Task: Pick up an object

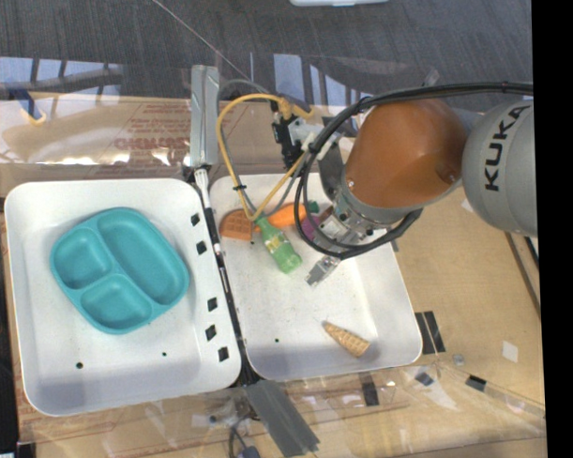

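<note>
The right bin (383, 304) holds several small objects. A green bottle-shaped toy (282, 251) lies near the bin's middle. An orange carrot (288, 215) and a brown bread-like piece (237, 225) sit just behind it. A waffle cone (347, 338) lies near the front edge. A purple piece (308, 229) peeks out beside the carrot. My gripper (322, 267) hangs under the orange band of the arm (401, 154), low over the bin just right of the green toy. The wrist hides most of it, and I see nothing held.
The left bin (47, 363) carries a teal divided plate (119, 268). A yellow cable (229, 155) and black hoses loop from the wrist over the back of the right bin. A black-clipped divider (218, 273) separates the bins.
</note>
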Robot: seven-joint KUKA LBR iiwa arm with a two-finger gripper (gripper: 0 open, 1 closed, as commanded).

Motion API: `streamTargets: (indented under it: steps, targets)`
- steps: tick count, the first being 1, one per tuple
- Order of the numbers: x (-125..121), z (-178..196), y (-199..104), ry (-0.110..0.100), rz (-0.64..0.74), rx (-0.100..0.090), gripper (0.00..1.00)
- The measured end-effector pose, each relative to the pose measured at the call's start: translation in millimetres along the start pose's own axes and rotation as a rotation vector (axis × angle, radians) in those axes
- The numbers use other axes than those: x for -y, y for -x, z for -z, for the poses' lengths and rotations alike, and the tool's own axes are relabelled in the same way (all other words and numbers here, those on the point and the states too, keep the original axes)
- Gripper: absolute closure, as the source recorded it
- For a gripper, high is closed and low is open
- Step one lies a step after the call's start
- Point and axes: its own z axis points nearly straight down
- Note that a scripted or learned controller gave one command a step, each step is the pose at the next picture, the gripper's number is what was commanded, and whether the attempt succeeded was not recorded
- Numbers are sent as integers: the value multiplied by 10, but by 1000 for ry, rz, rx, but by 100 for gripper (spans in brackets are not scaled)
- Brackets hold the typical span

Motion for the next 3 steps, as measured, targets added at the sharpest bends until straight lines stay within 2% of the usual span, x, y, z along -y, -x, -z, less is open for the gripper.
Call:
streamTargets:
  steps: [1, 2, 3]
  targets:
    - [307, -746, 199, 3, 154, 5, 100]
    - [496, -739, -2, -1, 332, 3, 100]
    - [848, -765, -245, 4, 570, 13, 100]
